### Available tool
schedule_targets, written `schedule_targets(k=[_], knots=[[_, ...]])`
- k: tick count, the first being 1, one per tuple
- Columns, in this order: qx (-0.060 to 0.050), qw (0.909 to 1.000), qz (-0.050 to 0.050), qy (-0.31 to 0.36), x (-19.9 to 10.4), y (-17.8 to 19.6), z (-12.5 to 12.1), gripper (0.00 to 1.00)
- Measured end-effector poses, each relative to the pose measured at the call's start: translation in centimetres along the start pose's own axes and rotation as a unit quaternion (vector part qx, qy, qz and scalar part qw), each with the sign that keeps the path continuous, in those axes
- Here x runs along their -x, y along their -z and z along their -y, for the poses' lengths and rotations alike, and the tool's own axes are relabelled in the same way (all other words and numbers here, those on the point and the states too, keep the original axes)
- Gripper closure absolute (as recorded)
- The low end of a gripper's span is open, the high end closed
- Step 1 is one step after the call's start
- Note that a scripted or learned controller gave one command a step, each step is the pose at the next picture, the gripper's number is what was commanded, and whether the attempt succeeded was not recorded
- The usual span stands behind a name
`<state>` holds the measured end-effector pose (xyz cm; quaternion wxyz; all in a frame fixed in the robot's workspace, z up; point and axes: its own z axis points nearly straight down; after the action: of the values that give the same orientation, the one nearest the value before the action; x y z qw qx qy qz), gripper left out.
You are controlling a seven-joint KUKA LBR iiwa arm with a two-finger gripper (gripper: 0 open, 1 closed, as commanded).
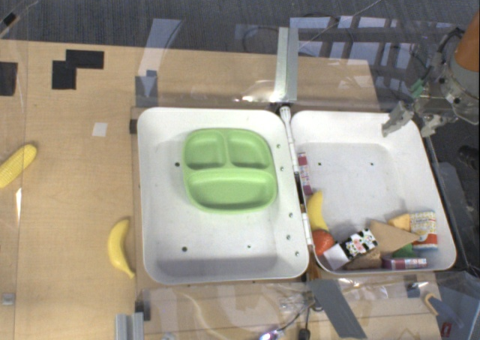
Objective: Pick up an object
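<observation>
Over the far right corner of the right bin (375,158), your gripper (409,119) hangs above the rim, with the arm (461,68) reaching in from the right. Two grey fingers point down and toward the bin, standing apart with bare bin wall showing between them, so the gripper reads as open and has hold of nothing.

Camera view, right bin: the objects you could pick are crowded along the near edge, likely because they slid or were dropped there. A small banana (317,209) lies against the left wall. Just below it sits a red ball (322,241), touching a black-and-white carton (358,245). A brown wedge (391,235) leans over the carton, and a small jar (424,222) and a purple marker (405,262) sit in the near right corner. The far half of this bin's floor is bare, which is where the gripper stands, well apart from the pile.

Camera view, left bin (161,181): a green divided plate (229,169) lies flat near the middle.

Camera view, bench (67,181): two more bananas (120,247) rest outside the bins, at the left.

Judgement: the pick has not begun. You will need to bring the gripper toward the near edge; the banana by the wall looks the least crowded target.
</observation>
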<state>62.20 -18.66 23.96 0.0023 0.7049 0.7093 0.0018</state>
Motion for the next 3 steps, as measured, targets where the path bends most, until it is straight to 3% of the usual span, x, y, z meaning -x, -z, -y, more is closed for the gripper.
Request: schedule_targets(k=[1, 2, 3], knots=[[-0.001, 0.9998, -0.001, -0.019, -9.1, -9.0, -4.8, 0.0], [0.002, 0.9993, 0.0, 0.036, -10.4, -15.2, -4.2, 0.0], [0.003, 0.9987, 0.0, 0.052, -9.5, -15.0, 1.1, 0.0]])
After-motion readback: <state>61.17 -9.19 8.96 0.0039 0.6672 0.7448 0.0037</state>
